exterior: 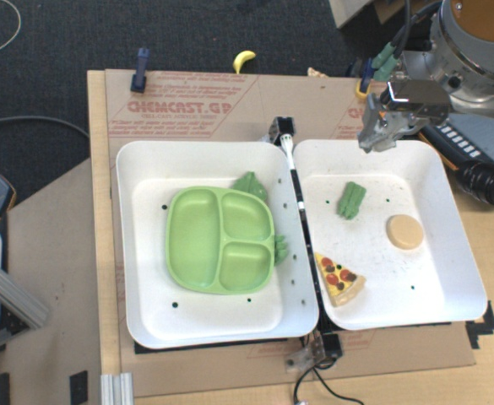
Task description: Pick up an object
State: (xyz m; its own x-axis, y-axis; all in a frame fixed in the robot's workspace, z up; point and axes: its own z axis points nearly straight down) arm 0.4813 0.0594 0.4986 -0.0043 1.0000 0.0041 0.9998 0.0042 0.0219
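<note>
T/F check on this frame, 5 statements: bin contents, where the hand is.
1. The green divided plate lies in the left bin. True.
2. The pizza slice toy sits at the far edge of the right bin. False: it lies near that bin's front-left corner.
3. The hand is above the right bin's far edge. True.
4. The tan round piece sits on the plate. False: it is in the right bin.
5. The hand holds the green toy. False: the toy lies on the bin floor.

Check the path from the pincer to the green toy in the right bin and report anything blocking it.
Nothing visible blocks it. The pincer hangs over the right bin's far rim, and the green toy lies apart on bare floor, away from the tan disc and pizza slice.
</note>
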